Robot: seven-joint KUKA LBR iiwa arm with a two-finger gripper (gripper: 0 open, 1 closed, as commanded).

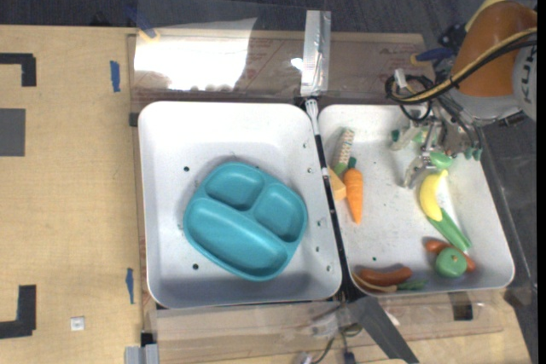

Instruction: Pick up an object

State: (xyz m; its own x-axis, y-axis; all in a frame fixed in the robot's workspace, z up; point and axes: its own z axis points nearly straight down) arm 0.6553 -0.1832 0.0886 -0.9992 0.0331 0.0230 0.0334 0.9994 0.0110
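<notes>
The right bin (386,228) holds several toy foods. An orange carrot (353,193) lies at its left side, beside a small brush (342,151). A yellow banana-like piece (433,197) with a green end lies at the right. A green ball (451,262) and a red piece (436,246) sit below it. A brown-red sausage (384,275) rests at the front edge. My gripper (422,166) hangs low over the bin's upper right, just up and left of the yellow piece's top. Nothing is clearly between its tips.
The left bin (171,151) carries a teal divided plate (246,219). A clear plastic sheet (205,55) and a metal strip (316,51) lie behind the bins. The arm's orange band (495,47) and its cables stand over the right bin's far corner.
</notes>
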